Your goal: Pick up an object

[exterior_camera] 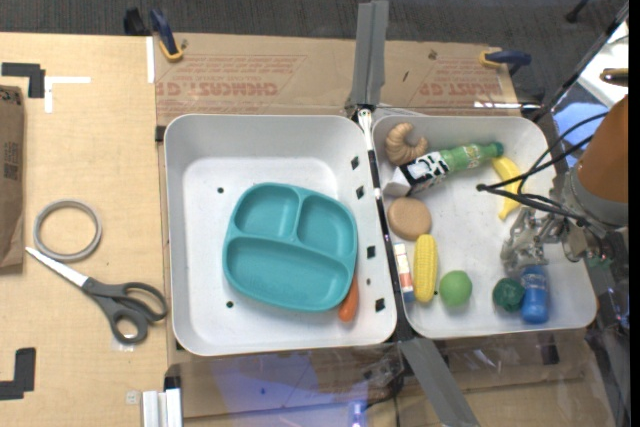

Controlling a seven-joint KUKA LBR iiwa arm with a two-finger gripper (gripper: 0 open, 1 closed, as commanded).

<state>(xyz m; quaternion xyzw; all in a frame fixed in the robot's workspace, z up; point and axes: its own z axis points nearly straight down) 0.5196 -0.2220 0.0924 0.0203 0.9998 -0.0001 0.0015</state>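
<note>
While the metal pincer (524, 245) hovers, a smooth round lime (455, 288) lies near.

The right bin (470, 320) holds a green bottle (455, 160) lying on its side, a corn cob (425, 267), a green ball (455, 288), a banana (508, 180), and a blue cup (535, 295).

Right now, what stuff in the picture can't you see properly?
- Carrot: mostly tucked under the teal plate in the camera view.
- Gripper: a tangle of metal and cables, too small to tell its state.
- Blue object: too blurry to name.
- Brown bag: cut off by the left edge.
</note>
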